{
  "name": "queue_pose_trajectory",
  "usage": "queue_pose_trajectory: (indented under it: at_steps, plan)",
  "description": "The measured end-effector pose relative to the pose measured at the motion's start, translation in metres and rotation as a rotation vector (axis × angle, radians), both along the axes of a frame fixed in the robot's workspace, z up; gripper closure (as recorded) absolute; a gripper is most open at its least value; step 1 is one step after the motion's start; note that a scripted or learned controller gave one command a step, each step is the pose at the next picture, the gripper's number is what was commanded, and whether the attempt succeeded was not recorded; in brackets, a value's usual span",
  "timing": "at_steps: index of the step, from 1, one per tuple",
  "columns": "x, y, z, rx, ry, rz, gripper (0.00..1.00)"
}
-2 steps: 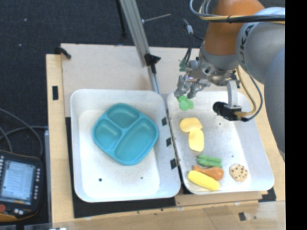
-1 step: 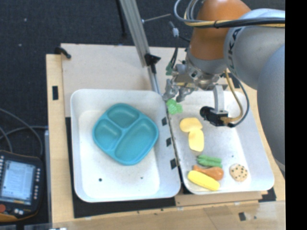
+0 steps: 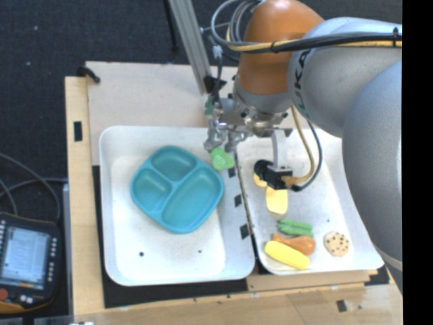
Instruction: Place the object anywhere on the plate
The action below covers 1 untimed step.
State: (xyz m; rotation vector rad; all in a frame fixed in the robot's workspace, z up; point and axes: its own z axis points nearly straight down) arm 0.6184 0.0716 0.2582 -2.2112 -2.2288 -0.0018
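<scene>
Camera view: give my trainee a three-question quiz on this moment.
1. True or false: the small green object at the gripper lies on the blue three-compartment plastic plate.
2. Which shallow white bin holds the plate: the view's left bin or right bin?
3. Fill in: the round speckled cookie lies to the view's ___ of the yellow banana-shaped toy.

Key: 1 false, it is at the plate's upper right rim; 2 left; 3 right.

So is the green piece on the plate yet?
No. The green piece sits at the gripper, just beyond the plate rim.
</scene>
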Motion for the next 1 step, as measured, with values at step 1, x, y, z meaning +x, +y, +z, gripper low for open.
queue_pose_trajectory:
  at_steps: [1]
  plan:
    - [-0.0142,0.0381,-0.0164,-0.002,0.001,-0.002,1.0]
